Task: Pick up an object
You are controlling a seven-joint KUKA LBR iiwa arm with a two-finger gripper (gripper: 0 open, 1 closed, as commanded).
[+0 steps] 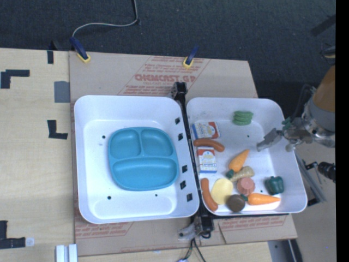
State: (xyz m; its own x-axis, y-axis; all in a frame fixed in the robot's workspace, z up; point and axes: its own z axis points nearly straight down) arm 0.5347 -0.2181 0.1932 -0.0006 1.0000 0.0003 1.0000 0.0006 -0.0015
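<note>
Grey two-finger gripper (pixel 271 141) hovers over right shallow white bin (pixel 272 111), near orange plastic carrot (pixel 239 160); fingers spread, empty.

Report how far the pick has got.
Done: nothing lifted. The carrots, hot dogs, green pepper and the rest lie in the right bin. In hand: the end effector hovers at that bin's right side, gripping nothing. Left: descend, grasp, lift.

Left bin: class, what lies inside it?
Inside the left bin lies one blue divided plate, its three compartments bare. The bin floor beneath the plate is covered, so anything there is hidden.
</note>
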